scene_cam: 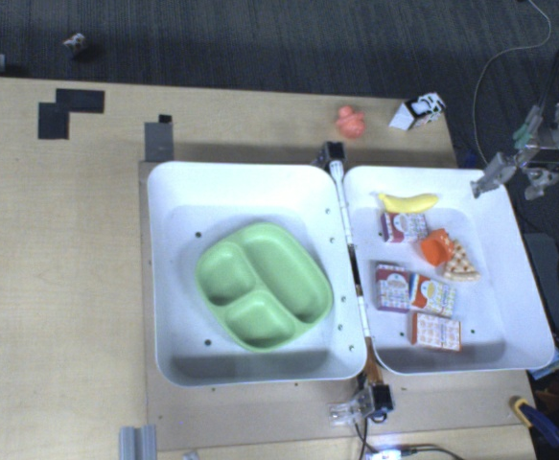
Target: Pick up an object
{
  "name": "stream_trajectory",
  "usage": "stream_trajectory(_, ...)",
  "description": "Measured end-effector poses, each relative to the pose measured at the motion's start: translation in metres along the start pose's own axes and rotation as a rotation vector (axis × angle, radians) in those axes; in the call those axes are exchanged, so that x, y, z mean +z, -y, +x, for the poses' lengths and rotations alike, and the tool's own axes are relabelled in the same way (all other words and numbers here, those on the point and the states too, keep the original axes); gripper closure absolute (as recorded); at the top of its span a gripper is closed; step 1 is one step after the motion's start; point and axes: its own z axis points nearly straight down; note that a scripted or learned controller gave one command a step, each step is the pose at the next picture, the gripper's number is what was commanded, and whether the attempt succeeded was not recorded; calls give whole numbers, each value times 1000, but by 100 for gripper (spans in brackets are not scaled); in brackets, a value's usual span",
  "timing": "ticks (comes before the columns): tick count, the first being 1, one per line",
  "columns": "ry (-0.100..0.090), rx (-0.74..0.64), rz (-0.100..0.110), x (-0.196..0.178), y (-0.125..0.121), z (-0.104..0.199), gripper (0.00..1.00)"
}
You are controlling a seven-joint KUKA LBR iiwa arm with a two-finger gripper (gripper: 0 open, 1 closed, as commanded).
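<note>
The right bin (509,257) holds several small items: a yellow banana (408,201), a red and white packet (406,225), an orange piece (436,247), a pizza-slice toy (459,266) and three small printed boxes (392,287) (434,297) (436,332). My gripper (496,176) hangs over that bin's far right corner, well apart from all of them and with nothing seen in it. The arm comes in from the right edge.
A green divided plate (263,283) lies in the left bin (178,209). On the bench behind the bins sit a pink lump (351,121) and a white and black object (418,110). Black patches (68,111) mark the bench at far left.
</note>
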Motion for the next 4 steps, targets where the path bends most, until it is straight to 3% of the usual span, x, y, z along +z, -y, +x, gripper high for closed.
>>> stream_trajectory(1, -1, -1, 3, 131, -20, -6, 0)
stream_trajectory(2, 0, -1, -2, 171, 28, 54, 0)
stream_trajectory(3, 2, -1, -10, 159, 26, 54, 100)
stream_trajectory(4, -1, -1, -2, 66, 68, 97, 100)
